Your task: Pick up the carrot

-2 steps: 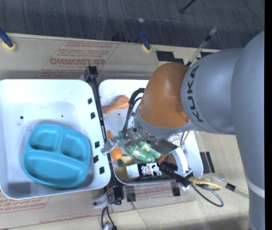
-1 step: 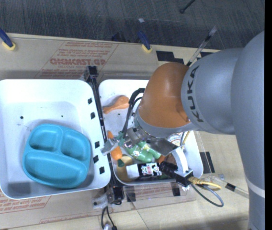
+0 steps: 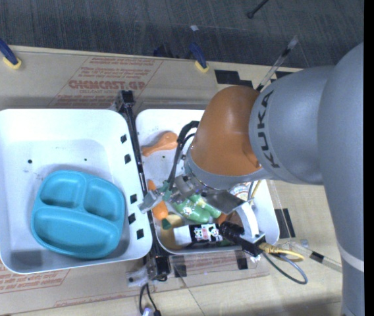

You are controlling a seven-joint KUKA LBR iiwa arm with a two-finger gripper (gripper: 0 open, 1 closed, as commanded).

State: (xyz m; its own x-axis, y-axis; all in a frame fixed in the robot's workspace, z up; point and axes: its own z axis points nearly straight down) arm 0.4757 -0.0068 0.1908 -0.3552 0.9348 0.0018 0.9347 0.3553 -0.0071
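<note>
The grey arm's jaws (image 3: 174, 199) hang low over the right white bin (image 3: 266, 219), state untellable. Reaching step: next, close on the small orange carrot (image 3: 160, 210).

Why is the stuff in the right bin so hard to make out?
In the camera view, the arm covers much of the right bin and shades it; small items there look soft and blurry. The blue tray in the left bin is evenly lit and clear.
</note>
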